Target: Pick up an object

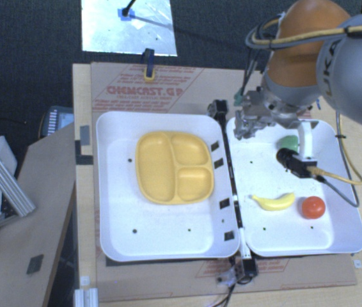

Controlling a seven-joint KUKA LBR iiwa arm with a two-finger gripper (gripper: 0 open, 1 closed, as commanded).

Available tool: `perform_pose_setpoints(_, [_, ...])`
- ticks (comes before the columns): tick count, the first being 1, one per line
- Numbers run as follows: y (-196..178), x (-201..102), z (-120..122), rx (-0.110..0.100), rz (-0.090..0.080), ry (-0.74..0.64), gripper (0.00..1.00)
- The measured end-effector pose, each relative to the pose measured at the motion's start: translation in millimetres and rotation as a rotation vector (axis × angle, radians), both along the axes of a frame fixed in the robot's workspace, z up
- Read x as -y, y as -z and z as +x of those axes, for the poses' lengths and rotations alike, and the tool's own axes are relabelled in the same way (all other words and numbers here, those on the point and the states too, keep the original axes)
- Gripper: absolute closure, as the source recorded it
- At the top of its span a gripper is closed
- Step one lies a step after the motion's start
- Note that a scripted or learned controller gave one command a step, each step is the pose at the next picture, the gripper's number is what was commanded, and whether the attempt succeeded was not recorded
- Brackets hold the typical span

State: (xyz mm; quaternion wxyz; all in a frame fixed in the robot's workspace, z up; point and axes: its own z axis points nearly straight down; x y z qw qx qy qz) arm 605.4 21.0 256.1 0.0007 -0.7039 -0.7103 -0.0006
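Arm bends down over right bin; claw near its back-left corner; finger state unclear.

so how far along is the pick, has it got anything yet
Nothing looks picked yet. The banana and the tomato lie on the floor of the right bin, and a green object sits partly hidden beside the arm. In hand: the tool is low over that bin's back-left corner, with nothing visibly between its fingers. Left: closing on an object and lifting it. The yellow tray sits in the left bin.
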Motion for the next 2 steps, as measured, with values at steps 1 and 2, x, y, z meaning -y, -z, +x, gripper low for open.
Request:
perform_pose_setpoints(1, [4.3,-48.5,-12.1,0.0,0.0,0.0,1.0])
perform_pose_setpoints(2, [30.8,-87.9,-36.2,-0.002,0.0,0.0,1.0])
